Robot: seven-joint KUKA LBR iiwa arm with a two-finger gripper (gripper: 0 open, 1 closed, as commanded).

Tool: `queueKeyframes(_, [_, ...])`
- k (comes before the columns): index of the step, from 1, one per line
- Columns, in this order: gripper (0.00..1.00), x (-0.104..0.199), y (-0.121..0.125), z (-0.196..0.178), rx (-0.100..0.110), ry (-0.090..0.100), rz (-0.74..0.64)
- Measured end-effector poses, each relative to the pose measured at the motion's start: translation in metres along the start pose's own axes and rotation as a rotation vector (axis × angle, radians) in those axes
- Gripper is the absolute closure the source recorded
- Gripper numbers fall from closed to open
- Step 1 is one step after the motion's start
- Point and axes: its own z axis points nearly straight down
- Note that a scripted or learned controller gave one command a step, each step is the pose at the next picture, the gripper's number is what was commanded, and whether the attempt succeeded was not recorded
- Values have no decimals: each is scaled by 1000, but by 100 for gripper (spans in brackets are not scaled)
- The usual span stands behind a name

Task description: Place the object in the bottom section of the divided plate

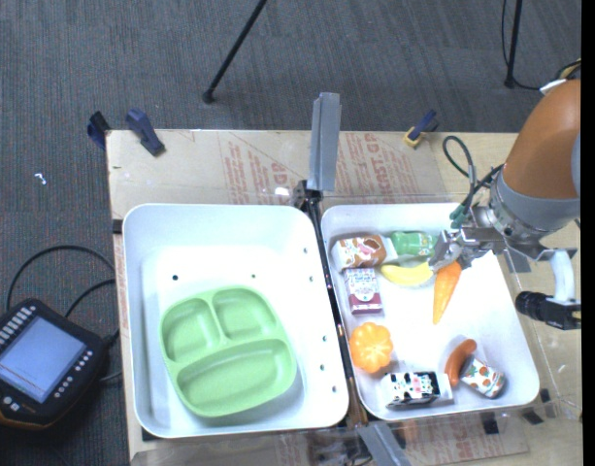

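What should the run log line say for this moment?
gripper: over right bin, at carrot top | grasp: unclear | divided plate: left bin, bottom section unfilled

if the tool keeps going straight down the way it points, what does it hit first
Most likely the carrot, whose upper end sits right at the tool; the banana lies just beside it. Depth is hard to judge here.

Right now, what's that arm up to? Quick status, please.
Gripper over right bin, at top end of carrot; grasp unclear. Green divided plate in left bin, sections bare. Banana beside carrot.
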Motion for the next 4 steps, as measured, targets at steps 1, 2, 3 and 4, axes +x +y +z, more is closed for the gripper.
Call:
queueKeyframes(1, [100, 64, -19, 28, 4, 2, 285])
queueKeyframes(2, [0, 64, -19, 28, 4, 2, 285])
queueKeyframes(3, [0, 205, -5, -6, 1, 0, 293])
queueKeyframes(4, [100, 205, -5, -13, 7, -3, 289])
